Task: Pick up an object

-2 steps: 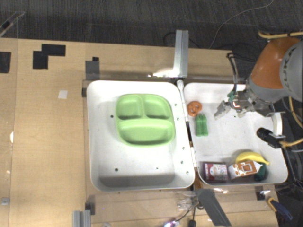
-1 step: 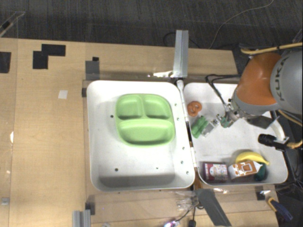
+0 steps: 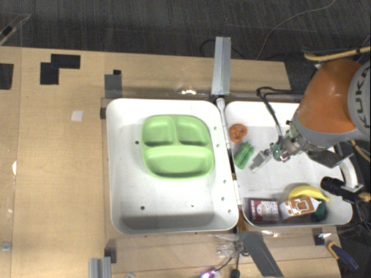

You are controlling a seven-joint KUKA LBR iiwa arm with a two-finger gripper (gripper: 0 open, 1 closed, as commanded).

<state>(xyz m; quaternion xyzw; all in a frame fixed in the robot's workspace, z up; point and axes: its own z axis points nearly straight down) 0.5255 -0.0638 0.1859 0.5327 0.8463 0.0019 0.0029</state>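
On the desk (image 3: 52, 155), the left bin (image 3: 124, 155) holds a green divided plate (image 3: 176, 145). Right of it, the second bin (image 3: 301, 178) has an orange round toy (image 3: 237, 132) by its left wall, with a green ridged object (image 3: 243, 154) just below. The gripper (image 3: 258, 158) hangs right beside that green object; whether its fingers are parted I cannot tell. Along the near wall lie a dark packet (image 3: 264, 209), a brown bottle (image 3: 297, 207) and a banana (image 3: 307, 192).

Glossy white plastic bins (image 3: 124, 155), matt green plastic tray (image 3: 177, 145), wooden bench (image 3: 52, 167)
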